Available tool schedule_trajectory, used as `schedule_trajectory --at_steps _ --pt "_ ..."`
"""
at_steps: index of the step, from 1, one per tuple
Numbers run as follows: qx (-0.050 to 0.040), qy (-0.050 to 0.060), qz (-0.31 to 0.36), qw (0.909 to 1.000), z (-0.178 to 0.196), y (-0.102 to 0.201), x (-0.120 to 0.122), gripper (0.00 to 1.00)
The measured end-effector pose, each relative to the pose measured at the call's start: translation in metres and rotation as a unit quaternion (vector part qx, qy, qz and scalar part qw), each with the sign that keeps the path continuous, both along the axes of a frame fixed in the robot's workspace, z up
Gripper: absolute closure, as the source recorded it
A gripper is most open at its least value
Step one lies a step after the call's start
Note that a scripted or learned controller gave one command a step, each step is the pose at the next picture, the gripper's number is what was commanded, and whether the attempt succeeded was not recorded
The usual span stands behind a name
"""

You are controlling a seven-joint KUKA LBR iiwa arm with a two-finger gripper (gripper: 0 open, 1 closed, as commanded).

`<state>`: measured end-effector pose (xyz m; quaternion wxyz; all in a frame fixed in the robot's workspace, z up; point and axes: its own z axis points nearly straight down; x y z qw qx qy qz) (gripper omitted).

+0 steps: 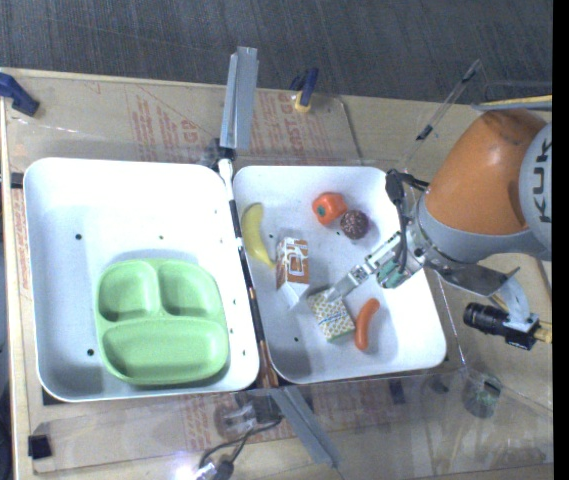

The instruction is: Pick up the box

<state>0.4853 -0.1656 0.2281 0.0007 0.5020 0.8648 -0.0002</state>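
Note:
A small brown and white box point(292, 261) lies in the right bin point(414, 353), near its left side and beside a banana point(254, 234). A second small box with a pale checked pattern point(332, 318) lies lower in the same bin. My gripper point(330, 294) reaches in from the right, slanting down and to the left. Its tip is right at the upper edge of the patterned box and just right of the brown box. Nothing shows as lifted off the bin floor.
An orange sausage-shaped thing point(366, 325) lies right of the patterned box. A red tomato point(329, 206) and a dark red round thing point(354, 224) sit at the bin's back. The left bin point(54, 198) holds a green divided tray point(162, 320).

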Motion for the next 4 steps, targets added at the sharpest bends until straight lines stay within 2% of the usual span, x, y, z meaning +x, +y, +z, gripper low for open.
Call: schedule_trajectory --at_steps 1,2,3,4 --pt "0.0008 0.002 -0.077 0.9971 -0.126 -0.016 -0.009 0.00" --pt "-0.0004 0.002 -0.073 0.9973 -0.116 -0.017 -0.008 1.00" --pt "-0.0006 0.002 -0.073 0.9974 -0.116 -0.017 -0.008 0.00" --pt "-0.0010 0.003 -0.069 0.9976 -0.106 -0.016 -0.007 1.00"
